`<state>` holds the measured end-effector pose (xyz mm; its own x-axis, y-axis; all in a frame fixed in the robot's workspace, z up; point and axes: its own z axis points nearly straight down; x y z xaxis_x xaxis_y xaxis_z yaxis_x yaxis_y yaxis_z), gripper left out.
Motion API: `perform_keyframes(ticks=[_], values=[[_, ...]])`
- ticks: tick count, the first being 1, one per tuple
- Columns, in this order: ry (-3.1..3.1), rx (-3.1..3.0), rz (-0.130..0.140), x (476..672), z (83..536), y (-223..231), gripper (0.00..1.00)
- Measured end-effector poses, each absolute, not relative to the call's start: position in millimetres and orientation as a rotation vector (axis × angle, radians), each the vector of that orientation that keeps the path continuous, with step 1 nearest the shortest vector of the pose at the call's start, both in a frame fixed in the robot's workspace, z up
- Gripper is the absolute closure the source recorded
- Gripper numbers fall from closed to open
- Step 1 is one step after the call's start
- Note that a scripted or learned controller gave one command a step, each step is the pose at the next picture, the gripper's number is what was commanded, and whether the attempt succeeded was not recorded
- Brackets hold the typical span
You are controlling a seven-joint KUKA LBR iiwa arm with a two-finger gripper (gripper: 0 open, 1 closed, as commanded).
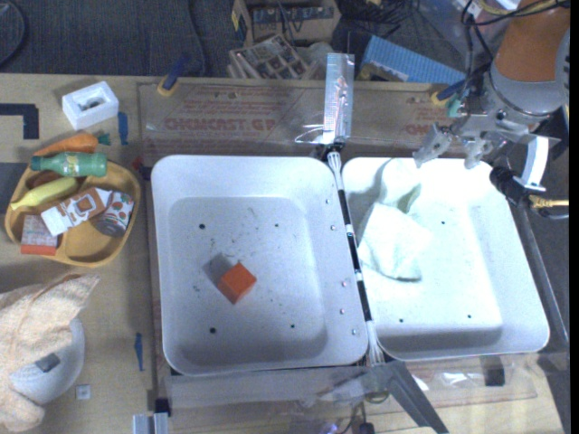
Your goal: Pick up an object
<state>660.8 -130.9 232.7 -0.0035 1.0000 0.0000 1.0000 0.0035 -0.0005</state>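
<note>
— Gripper [450, 143] first: where does it sit?
— At the upper right of the frame, over the back edge of the right shallow white plastic bin [520, 324], below the grey arm with its orange band [536, 34]. Whether it is open or closed, I cannot tell; too much blur there.
— Anything in that bin?
— A crumpled white cloth [395, 242] lies in its left half, reaching up towards the back wall. It sits lower in the frame than the gripper, apart from it.
— And the left shallow white bin [181, 333]?
— A small orange block [238, 282] lies near its middle, with a small grey piece [218, 267] touching its upper left side.
— Outside the bins?
— A yellow bowl [90, 251] of toy food stands at the left edge, a beige cloth [36, 319] below it.
</note>
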Motion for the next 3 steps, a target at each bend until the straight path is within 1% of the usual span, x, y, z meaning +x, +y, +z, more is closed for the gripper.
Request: perform_keyframes(ticks=[1, 2, 3], values=[[-2.324, -2.113, 0.0, 667.0, 104.2, -145.1, 0.0], [-2.431, -1.993, -0.003, 667.7, 87.7, -95.8, 0.0], [-2.432, -1.999, -0.01, 669.3, 99.9, -96.6, 1.0]])
